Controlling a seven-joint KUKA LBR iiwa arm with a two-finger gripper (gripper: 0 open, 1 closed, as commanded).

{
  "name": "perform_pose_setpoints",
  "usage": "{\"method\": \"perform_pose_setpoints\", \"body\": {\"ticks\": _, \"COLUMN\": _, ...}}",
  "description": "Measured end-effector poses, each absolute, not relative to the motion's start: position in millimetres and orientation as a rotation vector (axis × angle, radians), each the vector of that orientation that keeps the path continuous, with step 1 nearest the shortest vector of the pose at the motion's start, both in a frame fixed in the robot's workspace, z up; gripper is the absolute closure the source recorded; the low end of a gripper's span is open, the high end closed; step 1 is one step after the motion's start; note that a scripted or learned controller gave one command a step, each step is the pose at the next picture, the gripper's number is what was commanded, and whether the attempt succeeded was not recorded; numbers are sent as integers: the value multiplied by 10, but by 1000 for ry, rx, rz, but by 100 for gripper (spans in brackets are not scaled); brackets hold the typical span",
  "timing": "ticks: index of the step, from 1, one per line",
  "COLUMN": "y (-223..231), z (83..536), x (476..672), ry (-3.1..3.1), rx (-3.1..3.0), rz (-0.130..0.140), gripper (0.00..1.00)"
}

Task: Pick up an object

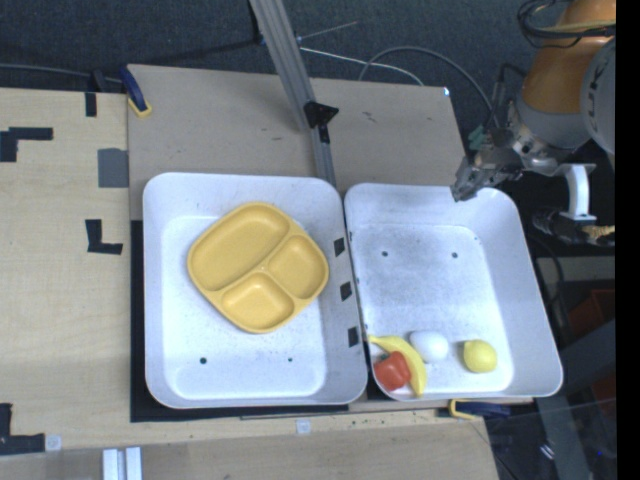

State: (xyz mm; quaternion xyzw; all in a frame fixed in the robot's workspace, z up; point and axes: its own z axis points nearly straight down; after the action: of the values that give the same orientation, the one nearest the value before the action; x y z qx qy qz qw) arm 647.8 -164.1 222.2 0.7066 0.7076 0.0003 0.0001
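Yellow tray fills the left bin. We see the gripper at upper right; its state we cannot tell.

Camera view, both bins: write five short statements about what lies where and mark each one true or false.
1. The yellow divided plate lies in the left bin. True.
2. The lemon sits in the same bin as the plate. False: it sits in the right bin, near its front edge.
3. The tool hangs over the back right corner of the right bin, away from the fruit. True.
4. The tool holds the white egg. False: the egg lies on the bin floor beside the banana.
5. The red item lies at the back of the right bin. False: it lies at the front, touching the banana.
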Motion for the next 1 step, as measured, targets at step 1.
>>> {"method": "perform_pose_setpoints", "body": {"ticks": 1, "y": -1213, "z": 2268, "x": 6353, "ry": 2228, "rx": 2218, "rz": 0, "gripper": 100}}
